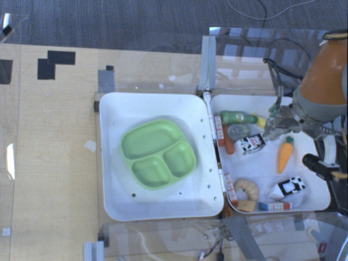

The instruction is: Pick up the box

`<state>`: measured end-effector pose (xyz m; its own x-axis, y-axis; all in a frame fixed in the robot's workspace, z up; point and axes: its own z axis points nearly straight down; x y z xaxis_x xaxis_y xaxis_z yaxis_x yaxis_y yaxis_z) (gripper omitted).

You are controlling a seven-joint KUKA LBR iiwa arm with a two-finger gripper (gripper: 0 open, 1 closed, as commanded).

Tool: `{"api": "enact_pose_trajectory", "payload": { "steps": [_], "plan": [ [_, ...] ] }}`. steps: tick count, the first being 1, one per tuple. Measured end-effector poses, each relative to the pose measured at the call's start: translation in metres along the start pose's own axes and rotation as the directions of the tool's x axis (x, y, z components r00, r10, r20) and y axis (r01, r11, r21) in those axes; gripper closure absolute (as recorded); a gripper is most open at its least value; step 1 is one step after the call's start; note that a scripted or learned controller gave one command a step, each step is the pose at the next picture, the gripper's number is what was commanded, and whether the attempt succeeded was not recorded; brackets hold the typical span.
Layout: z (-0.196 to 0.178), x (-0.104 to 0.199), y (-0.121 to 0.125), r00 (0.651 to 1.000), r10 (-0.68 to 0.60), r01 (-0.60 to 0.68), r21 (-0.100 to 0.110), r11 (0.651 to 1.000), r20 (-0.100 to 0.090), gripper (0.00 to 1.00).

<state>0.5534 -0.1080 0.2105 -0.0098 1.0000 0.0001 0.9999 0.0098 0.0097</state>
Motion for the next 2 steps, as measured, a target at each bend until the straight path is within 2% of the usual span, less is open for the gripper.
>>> {"api": "enact_pose_trajectory", "payload": {
  "steps": [1,2],
  "plan": [
    [0.0,0.0,0.0,1.0,0.0,0.0,0.0,1.0,0.0,0.0],
    [0.076,0.027,-0.067,0.999,0.045,-0.045,0.008,0.999,0.0,0.0]
  ]
}}
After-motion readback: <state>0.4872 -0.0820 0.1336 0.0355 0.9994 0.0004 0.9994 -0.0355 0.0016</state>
